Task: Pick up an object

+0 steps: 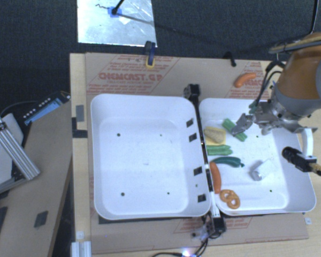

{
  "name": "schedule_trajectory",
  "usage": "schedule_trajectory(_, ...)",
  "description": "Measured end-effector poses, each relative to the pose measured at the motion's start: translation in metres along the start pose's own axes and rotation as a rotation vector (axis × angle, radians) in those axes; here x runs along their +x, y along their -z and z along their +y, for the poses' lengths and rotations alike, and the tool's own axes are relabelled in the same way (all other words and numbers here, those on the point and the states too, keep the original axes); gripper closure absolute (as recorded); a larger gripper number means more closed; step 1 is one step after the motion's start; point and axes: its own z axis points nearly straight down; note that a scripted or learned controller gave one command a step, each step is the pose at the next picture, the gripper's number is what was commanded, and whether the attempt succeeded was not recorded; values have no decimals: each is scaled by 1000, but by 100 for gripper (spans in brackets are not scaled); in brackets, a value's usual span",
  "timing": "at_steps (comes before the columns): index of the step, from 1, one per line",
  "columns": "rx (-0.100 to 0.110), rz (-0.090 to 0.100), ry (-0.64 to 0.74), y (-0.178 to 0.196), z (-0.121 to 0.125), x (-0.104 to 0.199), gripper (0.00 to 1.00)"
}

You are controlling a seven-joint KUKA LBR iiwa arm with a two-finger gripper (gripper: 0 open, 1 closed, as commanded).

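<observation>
— Where is the two-finger metal gripper (242, 123)?
— Over the right shallow white bin (289, 194), low near its upper left, just above a short green block (234, 129). Whether its fingers are parted or closed, I cannot tell.
— What lies around it?
— A pale yellow lump (215, 135) just left; below, a flat green strip (220, 150), a dark green pepper-like piece (228, 161), an orange sausage (215, 176), a brown pretzel (230, 198), a small grey piece (256, 169).
— Outside?
— An orange sausage-shaped toy (245, 80) on the cardboard; the left white bin (144, 154) alongside.
</observation>
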Motion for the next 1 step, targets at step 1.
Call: schedule_trajectory(1, -3, 0, 2, 11, 1, 0, 100)
